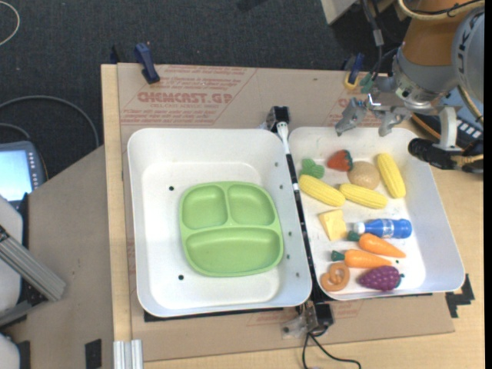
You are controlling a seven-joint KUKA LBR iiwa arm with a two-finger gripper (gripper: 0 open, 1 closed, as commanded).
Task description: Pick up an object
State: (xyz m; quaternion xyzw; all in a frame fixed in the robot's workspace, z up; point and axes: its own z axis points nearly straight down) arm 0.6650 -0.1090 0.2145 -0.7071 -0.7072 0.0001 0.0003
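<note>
Objects: toy foods lie loose in the right bin (442, 237) — none between the fingers.
Far row: strawberry (339, 160), potato (364, 176) and an upright corn cob (391, 174), with a small green piece (311, 167) at the left.
Middle: two more corn cobs (320, 191) (363, 197) lying aslant, end near end; a cheese wedge (334, 224) just below them; a blue bottle (382, 227) on its side to the right of the wedge.
Near row: two carrots (381, 245) (370, 260), a grape bunch (380, 277), and an orange ring-shaped piece (335, 277) beside the grapes.
Gripper (367, 121): above the far rim of the right bin, apart from every toy.
Fingers (348, 120): spread, nothing between them.
Left bin (146, 206): holds a green divided plate (229, 228), flat, near its middle.
Surface (192, 94): cardboard sheet under both bins; a blue clamp (146, 62) at its far left edge.
</note>
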